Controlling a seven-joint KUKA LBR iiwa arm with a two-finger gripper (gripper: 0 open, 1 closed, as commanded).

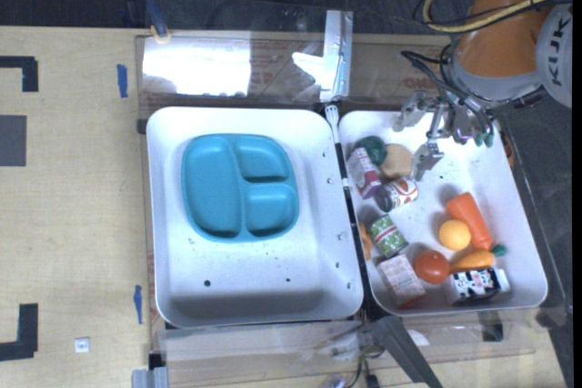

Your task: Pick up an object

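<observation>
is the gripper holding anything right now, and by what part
Nothing is held. The gripper hangs open above the right bin, near the tan round item, with nothing between its fingers.

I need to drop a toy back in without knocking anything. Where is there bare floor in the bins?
Left bin: bare along the near edge, below the blue tray. Right bin: crowded down the middle and near end; bare patch by its right wall, above the carrot.

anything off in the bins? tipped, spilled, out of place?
Nothing spilled or damaged. The cans in the right bin lie on their sides in a jumble with the toy food, crowding the wall shared with the left bin. The blue divided plate sits flat there. The gripper hovers over the right bin's top end.
</observation>
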